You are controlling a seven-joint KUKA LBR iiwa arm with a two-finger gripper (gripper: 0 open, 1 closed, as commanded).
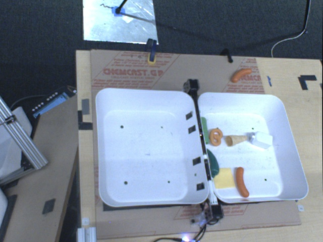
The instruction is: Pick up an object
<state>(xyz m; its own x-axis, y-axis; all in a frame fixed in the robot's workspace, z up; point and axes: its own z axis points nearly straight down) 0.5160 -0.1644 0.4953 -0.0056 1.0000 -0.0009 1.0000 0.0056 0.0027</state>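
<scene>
Whether the end effector was open or closed could not be told. In the right shallow white bin (282, 135) lay an orange pretzel-shaped toy (215, 136) just beside a tan cone (233, 140), with a yellow flat square (224, 178) and an orange sausage-shaped toy (243, 181) nearer the front. The left shallow white bin (146, 110) sat beside it on the desk (282, 72).

Overhead camera, slanted down, both bins (146, 97)

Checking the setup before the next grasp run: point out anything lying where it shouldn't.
One orange sausage-shaped toy lies on the bench behind the right bin, outside both bins. The other small items, including a second sausage, sit inside the right bin.
</scene>
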